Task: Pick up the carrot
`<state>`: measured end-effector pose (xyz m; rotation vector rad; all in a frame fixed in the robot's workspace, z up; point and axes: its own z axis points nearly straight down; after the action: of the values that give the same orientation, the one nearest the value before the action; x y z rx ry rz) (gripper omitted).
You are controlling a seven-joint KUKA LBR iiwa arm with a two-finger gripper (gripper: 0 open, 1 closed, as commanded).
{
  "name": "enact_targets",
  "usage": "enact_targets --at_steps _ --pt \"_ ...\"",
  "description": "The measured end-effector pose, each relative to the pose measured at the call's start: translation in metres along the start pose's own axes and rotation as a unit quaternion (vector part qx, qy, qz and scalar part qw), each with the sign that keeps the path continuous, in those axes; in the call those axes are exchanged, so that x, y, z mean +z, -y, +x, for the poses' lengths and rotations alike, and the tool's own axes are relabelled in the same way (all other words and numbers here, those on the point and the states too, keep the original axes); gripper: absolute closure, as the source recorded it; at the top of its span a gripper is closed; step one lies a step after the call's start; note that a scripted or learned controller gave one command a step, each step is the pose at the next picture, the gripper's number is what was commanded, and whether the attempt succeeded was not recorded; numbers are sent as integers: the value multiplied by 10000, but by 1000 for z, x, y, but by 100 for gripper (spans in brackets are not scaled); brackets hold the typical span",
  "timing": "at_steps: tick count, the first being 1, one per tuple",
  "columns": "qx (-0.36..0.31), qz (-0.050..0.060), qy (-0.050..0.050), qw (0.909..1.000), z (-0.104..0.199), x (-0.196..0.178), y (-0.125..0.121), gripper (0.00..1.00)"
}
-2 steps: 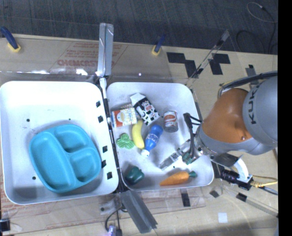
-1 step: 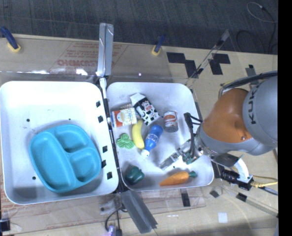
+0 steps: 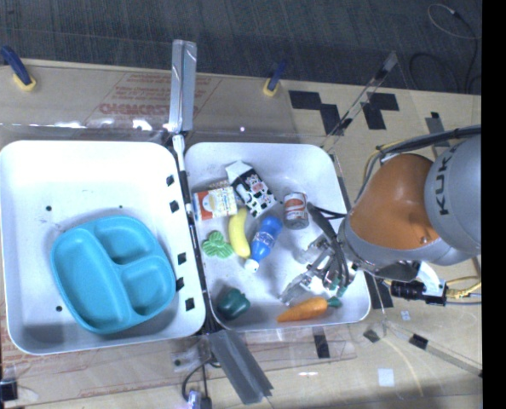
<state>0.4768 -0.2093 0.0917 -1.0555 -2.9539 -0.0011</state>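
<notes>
Carrot (image 3: 303, 311) beside tool (image 3: 315, 281) (arm reads "KU").

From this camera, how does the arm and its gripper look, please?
The arm is grey with a rounded orange band and dark lettering on the grey shell. The gripper is metallic and silvery, with thin dark cables beside it. A white part with a yellow cable sits under the wrist.
</notes>
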Motion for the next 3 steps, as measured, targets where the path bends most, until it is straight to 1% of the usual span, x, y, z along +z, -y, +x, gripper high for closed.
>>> enact_targets --at_steps 1,2,3 --pt "-19 -4 3 10000 0 -10 -1 100" --pt "-21 -3 3 10000 0 -10 -1 0" --pt "-271 -3 21 9996 -1 -2 0 0"
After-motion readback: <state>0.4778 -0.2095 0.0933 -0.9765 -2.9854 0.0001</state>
